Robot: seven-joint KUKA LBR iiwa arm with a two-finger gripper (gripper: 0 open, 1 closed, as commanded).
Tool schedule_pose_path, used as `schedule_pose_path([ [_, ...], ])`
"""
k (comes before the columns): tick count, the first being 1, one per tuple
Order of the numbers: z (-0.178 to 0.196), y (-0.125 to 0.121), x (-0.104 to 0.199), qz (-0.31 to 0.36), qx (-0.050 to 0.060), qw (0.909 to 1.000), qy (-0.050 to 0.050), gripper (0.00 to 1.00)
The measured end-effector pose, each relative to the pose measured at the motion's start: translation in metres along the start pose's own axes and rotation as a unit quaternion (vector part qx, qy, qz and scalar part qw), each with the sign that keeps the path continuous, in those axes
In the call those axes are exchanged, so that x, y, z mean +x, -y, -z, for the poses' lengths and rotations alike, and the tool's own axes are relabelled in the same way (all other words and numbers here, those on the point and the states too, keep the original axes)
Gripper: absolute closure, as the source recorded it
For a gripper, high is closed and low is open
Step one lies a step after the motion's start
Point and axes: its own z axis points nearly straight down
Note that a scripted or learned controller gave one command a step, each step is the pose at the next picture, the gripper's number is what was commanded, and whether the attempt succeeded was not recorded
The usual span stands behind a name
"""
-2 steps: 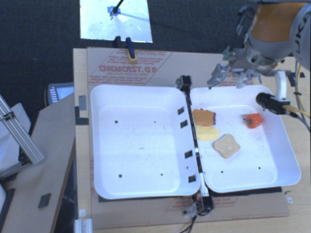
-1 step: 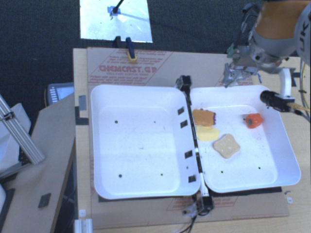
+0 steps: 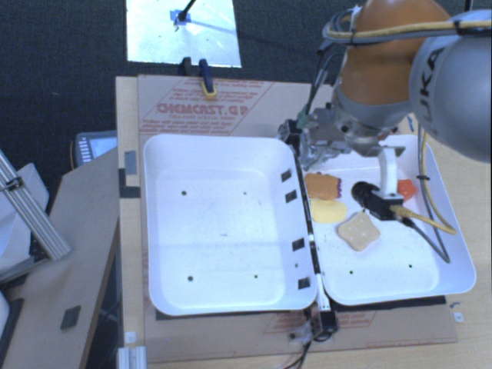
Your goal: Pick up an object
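Gripper (image 3: 323, 151) hangs over the right bin's (image 3: 430, 279) far corner, approach step; finger state I can't tell. Next: descend squarely onto the orange block (image 3: 323, 186).

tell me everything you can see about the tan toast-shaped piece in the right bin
The toast piece is a flat tan slab with a paler face and darker edge, shaped like a bread slice and looking like foam or plastic. It lies flat on the right bin floor, turned diagonally. A yellow piece sits just up-left of it, possibly touching its corner. The gripper is not on it.
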Motion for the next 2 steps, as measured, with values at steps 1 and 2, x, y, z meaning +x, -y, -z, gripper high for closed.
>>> schedule_pose_path([
  [1, 0.046, 0.059, 0.049, -0.001, -0.003, 1.0, -0.001, 1.0],
  [2, 0.11, 0.09, 0.069, -0.002, -0.006, 1.0, 0.0, 1.0],
])
